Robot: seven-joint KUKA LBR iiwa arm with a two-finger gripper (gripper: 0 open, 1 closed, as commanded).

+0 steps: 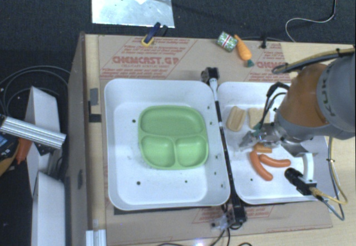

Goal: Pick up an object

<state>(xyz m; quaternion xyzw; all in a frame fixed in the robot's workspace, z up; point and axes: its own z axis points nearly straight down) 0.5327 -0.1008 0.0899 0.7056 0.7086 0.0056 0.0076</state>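
I work from the largest item down; the bench (167, 55) carries two bins side by side; the left bin (125, 128) holds a green tray (172, 136) with three compartments; the right bin (242, 189) holds the targets. The arm (311, 100) reaches in over the right bin; the gripper (257, 138) sits low, just above two sausages (266, 162); I cannot tell how the jaws stand. Two bread pieces (235, 118) lie just beyond the gripper, near the divider. I judge the sausages light, smooth and likely slippery; I would take one across its middle, jaws square to its length.
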